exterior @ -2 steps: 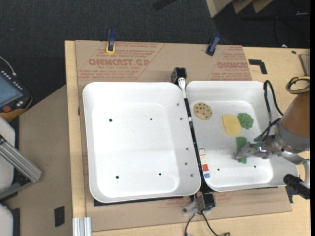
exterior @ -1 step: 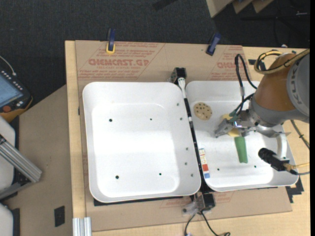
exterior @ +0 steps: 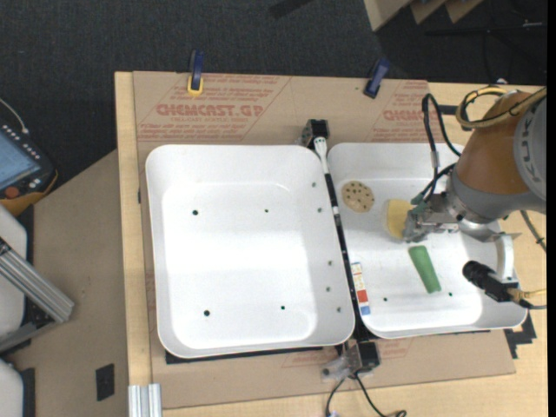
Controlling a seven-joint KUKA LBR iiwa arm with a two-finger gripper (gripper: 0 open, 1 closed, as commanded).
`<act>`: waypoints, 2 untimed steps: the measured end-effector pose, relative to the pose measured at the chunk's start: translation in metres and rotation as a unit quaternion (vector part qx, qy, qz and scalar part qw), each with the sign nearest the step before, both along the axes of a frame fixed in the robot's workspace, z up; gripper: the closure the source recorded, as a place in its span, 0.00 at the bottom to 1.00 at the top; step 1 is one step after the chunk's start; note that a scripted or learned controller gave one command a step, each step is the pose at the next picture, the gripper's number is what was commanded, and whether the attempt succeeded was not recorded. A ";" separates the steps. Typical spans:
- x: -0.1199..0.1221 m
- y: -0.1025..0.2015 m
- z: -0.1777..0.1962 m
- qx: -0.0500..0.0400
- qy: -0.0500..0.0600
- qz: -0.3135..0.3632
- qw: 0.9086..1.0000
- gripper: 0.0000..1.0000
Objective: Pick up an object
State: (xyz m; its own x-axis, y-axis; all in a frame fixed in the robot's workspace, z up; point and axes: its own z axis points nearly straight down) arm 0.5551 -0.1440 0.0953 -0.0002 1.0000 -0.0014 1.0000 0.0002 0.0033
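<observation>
Three objects face you in the right bin (exterior: 382,321): gripper (exterior: 415,225), grip unclear, touches the yellow block (exterior: 397,218) between cookie (exterior: 357,196) and green stick (exterior: 425,268).

Two white bins (exterior: 234,250) on bench (exterior: 130,233)

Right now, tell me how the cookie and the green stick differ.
The cookie is round, tan and speckled; the green stick is long, narrow and plain. The cookie lies farther from the gripper, near the bin's left wall; the stick lies just below the gripper. Both rest flat in the right bin.
</observation>
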 end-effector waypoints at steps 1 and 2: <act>-0.034 0.094 0.095 0.002 -0.002 0.004 1.000 1.00; -0.034 0.088 0.100 0.000 0.000 0.000 1.000 1.00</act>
State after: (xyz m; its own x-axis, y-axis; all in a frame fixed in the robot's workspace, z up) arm 0.5209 -0.0564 0.1950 -0.0009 1.0000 -0.0005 1.0000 0.0009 0.0024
